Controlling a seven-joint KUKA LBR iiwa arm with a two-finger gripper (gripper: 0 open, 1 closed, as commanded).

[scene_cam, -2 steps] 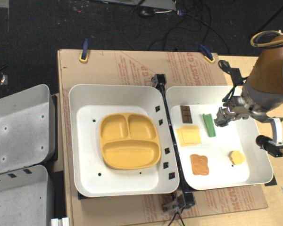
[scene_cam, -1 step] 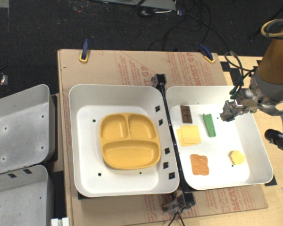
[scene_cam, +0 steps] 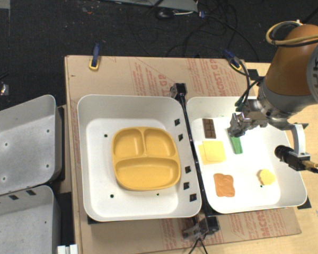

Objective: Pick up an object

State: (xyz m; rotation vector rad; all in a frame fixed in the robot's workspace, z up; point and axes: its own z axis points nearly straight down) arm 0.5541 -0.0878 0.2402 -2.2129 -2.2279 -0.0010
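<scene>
Green stick (scene_cam: 236, 144) lies near right bin (scene_cam: 291, 194) far edge, gripper (scene_cam: 237, 128) right above its far end; finger state can't tell. Should descend straight, straddle stick across its narrow width.

One camera sits high above the counter (scene_cam: 127, 70) and looks down at a slant, far enough back to take in both white bins. The left bin (scene_cam: 90, 142) lies near the middle of the picture and the right bin (scene_cam: 286, 194) sits toward 3 o'clock. The dark floor (scene_cam: 37, 25) fills the top from 10 to 2 o'clock, and the arm (scene_cam: 294, 62) comes in from 2 o'clock.
</scene>
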